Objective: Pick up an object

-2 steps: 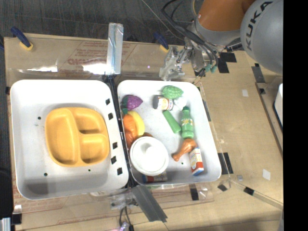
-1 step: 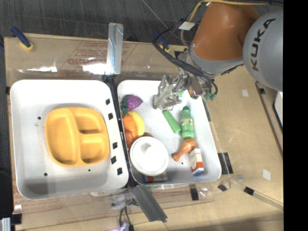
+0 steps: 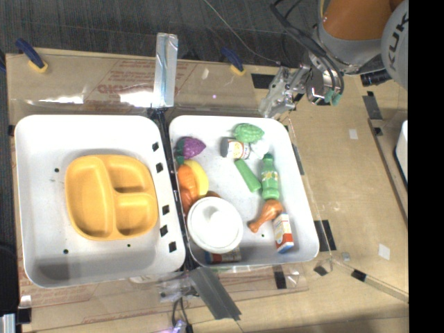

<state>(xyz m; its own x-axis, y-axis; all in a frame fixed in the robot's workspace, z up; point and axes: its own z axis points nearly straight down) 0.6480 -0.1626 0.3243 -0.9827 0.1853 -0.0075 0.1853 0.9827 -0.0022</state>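
Observation:
My gripper (image 3: 277,101) hangs above the far right corner of the right bin (image 3: 300,186), its fingers apart and nothing between them. Inside that bin lie a green leafy vegetable (image 3: 248,132), a small tin (image 3: 236,148), a purple grape bunch (image 3: 191,146), a green bottle (image 3: 269,177), a green stick-shaped piece (image 3: 248,175), a yellow and orange fruit (image 3: 191,179), a white bowl (image 3: 215,223), a brown drumstick (image 3: 266,215) and a small carton (image 3: 283,232). The leafy vegetable lies closest to the gripper, just below and left of it.
The left bin (image 3: 41,255) holds a yellow divided plate (image 3: 111,195). A silver post (image 3: 166,71) rises behind the seam between the bins. Cables (image 3: 291,12) trail behind the arm's orange band (image 3: 357,5) at top right.

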